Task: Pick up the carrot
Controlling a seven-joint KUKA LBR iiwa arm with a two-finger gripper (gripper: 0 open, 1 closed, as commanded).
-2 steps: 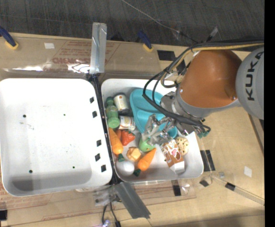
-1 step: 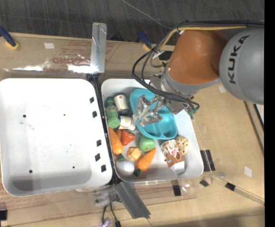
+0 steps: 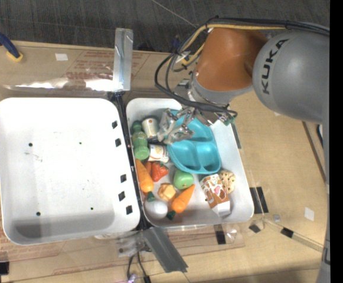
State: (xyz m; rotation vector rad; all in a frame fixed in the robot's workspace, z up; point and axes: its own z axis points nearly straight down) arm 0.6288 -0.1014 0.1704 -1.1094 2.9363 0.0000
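Observation:
The carrot (image 3: 182, 199) is orange with a green stub at its lower left end. It lies slanted near the front of the right bin (image 3: 242, 184), between a white egg (image 3: 156, 209) and a patterned snack box (image 3: 217, 191). A second orange, carrot-like piece (image 3: 144, 178) lies along the bin's left wall. My gripper (image 3: 179, 125) hangs below the orange wrist band at the back of the right bin, above the rim of a teal divided dish (image 3: 198, 153). It is well behind the carrot and apart from it.
The right bin is crowded: a green bottle (image 3: 140, 144), a small can (image 3: 150, 125), a red piece (image 3: 158, 171), a green fruit (image 3: 183, 180) and a yellow-orange chunk (image 3: 166, 191). The left bin (image 3: 56, 167) stands beside it. Cables loop beside the wrist (image 3: 177, 63).

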